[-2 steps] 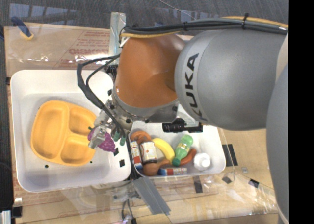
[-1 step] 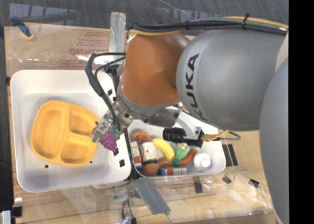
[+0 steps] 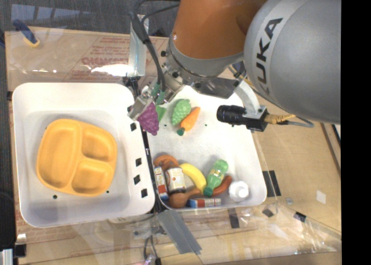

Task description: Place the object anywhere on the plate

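Observation:
A yellow plate (image 3: 75,156) with three compartments lies in the left bin (image 3: 35,98). My gripper (image 3: 148,102) hangs over the left edge of the right bin (image 3: 255,159), near the wall between the two bins. A bunch of purple toy grapes (image 3: 150,119) hangs between its fingers, so it is shut on them. The grapes are to the right of the plate and clear of it. The big grey and orange arm hides the back of the right bin.
In the right bin, green grapes (image 3: 181,110) and a carrot (image 3: 190,119) lie just right of the gripper. A banana (image 3: 194,177), a green bottle (image 3: 217,174), small cans (image 3: 175,181) and a white bottle (image 3: 238,190) crowd the front.

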Robot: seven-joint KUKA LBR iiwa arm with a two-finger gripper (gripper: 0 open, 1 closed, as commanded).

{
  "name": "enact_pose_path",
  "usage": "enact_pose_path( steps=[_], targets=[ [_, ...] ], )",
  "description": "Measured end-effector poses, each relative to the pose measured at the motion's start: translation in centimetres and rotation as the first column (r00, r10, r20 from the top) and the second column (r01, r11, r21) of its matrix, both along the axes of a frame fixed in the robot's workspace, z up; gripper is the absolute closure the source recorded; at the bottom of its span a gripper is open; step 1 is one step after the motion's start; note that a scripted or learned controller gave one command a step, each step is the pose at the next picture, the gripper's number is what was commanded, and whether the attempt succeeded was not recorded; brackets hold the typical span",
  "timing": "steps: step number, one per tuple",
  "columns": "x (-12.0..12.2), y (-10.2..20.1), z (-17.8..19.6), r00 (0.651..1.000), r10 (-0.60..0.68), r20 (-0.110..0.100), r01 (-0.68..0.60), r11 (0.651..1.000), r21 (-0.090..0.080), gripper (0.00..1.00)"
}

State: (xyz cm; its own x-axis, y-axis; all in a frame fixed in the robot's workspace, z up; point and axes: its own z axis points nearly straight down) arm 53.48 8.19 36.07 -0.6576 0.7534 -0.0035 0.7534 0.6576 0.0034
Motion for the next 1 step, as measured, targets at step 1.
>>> enact_pose_path(
  steps=[1],
  targets=[
    [-2.79,4.95,-10.97,0.97,0.243,-0.009,-0.243,0.97,0.0,1.0]
  ],
)
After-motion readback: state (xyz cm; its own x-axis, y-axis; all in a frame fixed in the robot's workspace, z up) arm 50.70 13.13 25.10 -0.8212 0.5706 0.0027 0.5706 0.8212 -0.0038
